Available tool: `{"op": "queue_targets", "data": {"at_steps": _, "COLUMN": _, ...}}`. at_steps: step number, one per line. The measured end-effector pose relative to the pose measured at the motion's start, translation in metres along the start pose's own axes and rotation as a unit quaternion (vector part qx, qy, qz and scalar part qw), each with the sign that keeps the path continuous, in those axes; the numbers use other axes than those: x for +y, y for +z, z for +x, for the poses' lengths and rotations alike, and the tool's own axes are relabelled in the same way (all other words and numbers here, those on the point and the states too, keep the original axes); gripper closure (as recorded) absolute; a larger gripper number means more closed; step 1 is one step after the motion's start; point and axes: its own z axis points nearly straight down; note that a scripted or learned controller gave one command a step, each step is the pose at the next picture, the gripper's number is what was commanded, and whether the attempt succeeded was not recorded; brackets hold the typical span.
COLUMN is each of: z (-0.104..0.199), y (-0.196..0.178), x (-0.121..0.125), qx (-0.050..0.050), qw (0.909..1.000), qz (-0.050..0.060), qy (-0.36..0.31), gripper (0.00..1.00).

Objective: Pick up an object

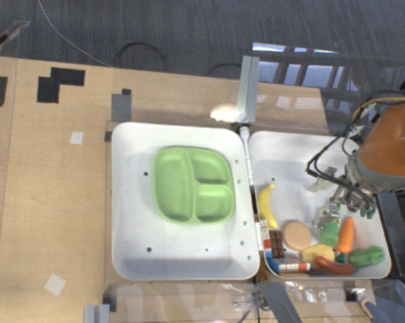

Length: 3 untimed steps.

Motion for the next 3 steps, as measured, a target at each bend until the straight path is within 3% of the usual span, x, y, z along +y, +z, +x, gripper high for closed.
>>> {"op": "queue_targets", "data": {"at_steps": 1, "z": 0.042, "y": 0.004, "x": -0.029, "qx": 0.005, "qw": 1.0, "qz": 0.0, "qy": -0.003, "gripper": 0.0}}
{"op": "queue_targets", "data": {"at_steps": 2, "z": 0.075, "y": 0.002, "x": -0.022, "qx": 0.003, "qw": 0.9985, "qz": 0.001, "qy": -0.055, "gripper": 0.0}}
{"op": "queue_targets", "data": {"at_steps": 3, "z": 0.073, "y": 0.003, "x": -0.03, "qx": 0.004, "qw": 0.9983, "qz": -0.002, "qy": -0.058, "gripper": 0.0}}
